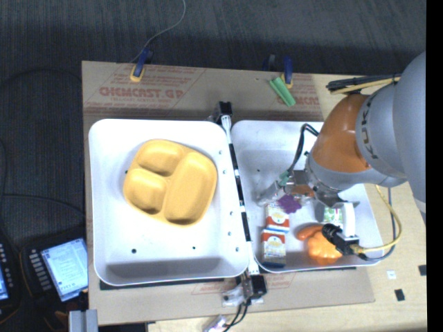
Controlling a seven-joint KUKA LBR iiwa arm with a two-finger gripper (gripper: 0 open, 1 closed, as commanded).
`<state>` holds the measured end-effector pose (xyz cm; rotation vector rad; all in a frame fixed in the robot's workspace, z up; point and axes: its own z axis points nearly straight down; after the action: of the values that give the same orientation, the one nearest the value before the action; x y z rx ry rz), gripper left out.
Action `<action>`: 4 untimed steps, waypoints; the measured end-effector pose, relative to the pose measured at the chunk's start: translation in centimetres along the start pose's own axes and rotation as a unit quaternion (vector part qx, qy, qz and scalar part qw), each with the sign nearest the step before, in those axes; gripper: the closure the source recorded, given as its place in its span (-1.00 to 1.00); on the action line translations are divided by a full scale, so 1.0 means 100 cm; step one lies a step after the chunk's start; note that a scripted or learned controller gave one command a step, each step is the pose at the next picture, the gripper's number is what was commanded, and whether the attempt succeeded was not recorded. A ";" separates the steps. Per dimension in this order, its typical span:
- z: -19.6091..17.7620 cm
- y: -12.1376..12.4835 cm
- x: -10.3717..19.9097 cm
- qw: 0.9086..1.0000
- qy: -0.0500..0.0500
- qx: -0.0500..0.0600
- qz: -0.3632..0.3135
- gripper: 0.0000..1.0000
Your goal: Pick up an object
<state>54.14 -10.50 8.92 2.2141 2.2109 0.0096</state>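
1. The grey arm (387,130) with its orange band is reaching in from the right and hanging low over the right bin (266,140), its wrist covering that bin's middle
2. The gripper (299,185) is sitting just above a cluster of small things; whether its claw is wide, narrow or closed on anything, I cannot tell, since the wrist is hiding it
3. The nearest candidates are lying in the right bin's near half: a small carton (275,236) with an orange and white label, a purple piece (291,203) just beside its far end, an orange toy (320,247) towards the near right corner, and a white and green packet (339,216) just right of the gripper
4. The carton is looking light and stiff, with flat sides, so taking it across its narrow width is probably the safest hold
5. The orange toy is looking rounded and smooth, likely to slip out of a pinch; the purple piece is too small to judge
6. The left bin (104,185) is holding a large yellow moulded tray (169,180), probably too broad for the claw
7. The bins are glossy white plastic, so things may slide when nudged
8. Both bins are resting on a cardboard sheet (208,88) clipped to the bench, with dark carpet beyond, and the crowding by the bin wall is leaving little room
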 end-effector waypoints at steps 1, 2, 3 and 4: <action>-0.001 -0.046 0.005 1.000 0.000 -0.002 0.000 -1.00; -0.011 -0.045 0.005 1.000 0.000 -0.002 0.000 1.00; -0.097 -0.055 0.089 1.000 0.003 0.006 -0.002 1.00; -0.112 -0.056 0.108 1.000 0.002 0.006 -0.002 1.00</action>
<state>48.43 0.33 19.97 2.2196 2.2231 0.0004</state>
